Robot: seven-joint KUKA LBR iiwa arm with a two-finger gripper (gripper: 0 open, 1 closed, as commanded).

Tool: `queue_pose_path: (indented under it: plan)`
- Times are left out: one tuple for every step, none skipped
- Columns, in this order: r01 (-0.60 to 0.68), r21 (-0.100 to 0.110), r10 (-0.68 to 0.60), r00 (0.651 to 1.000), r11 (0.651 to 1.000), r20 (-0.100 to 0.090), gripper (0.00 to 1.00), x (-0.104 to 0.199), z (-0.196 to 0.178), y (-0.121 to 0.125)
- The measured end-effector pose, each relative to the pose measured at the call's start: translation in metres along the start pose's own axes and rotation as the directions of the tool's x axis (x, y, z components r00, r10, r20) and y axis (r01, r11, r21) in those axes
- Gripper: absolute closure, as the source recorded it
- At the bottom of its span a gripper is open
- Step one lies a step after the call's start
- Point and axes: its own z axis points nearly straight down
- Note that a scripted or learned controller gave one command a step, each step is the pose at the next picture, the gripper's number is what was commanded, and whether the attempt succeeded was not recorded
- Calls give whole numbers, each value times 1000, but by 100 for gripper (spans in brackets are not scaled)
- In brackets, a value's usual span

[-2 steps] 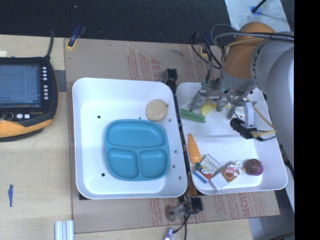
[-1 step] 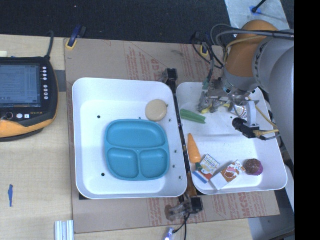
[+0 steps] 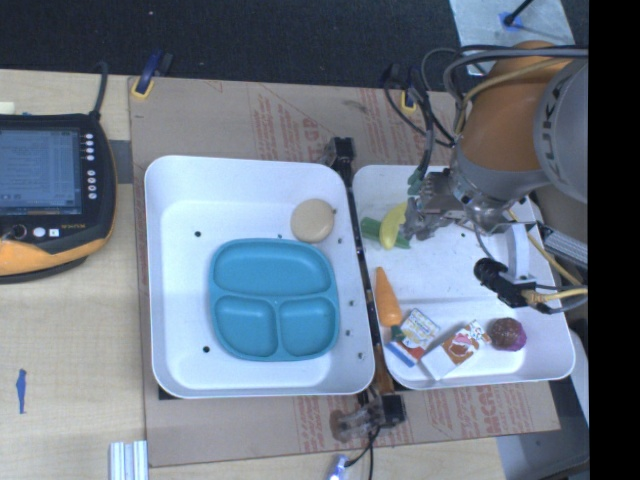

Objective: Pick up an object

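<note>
Two shallow white bins stand side by side on a cardboard sheet (image 3: 250, 118). You see them from above, at a slant.

**Right bin** (image 3: 440, 268): the arm (image 3: 515, 128) reaches in from the right, and its gripper (image 3: 412, 226) sits low over the far left part of this bin. The gripper's tip meets the right end of a yellow piece (image 3: 393, 224). You cannot tell from this view whether the gripper is apart, together or clamped on that piece. A green piece (image 3: 372, 231) lies touching the yellow one on its left, close to the bin's left wall. Nearer to you, an orange carrot (image 3: 387, 298) lies along the same wall. At the near side you find a white packet (image 3: 416, 330) with red and blue print, then a second packet (image 3: 462, 346) with a red picture just to its right, then a round purple thing (image 3: 507, 335) at the right end of the row.

**Left bin** (image 3: 180, 198): a blue divided plate (image 3: 272, 298) fills the middle, with three compartments. A round tan disc (image 3: 313, 220) lies just beyond the plate's far right corner, on the bin floor.

**Bench**: a control tablet (image 3: 45, 183) with a dark screen and orange casing rests at the far left, well apart from both bins.
</note>
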Motion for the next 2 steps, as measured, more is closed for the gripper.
queue_pose_path:
  plan:
    - [-1,1,1,1000,1000,0,0,0,1,0]
    - [-2,3,2,1000,1000,1,0,-40,93,18]
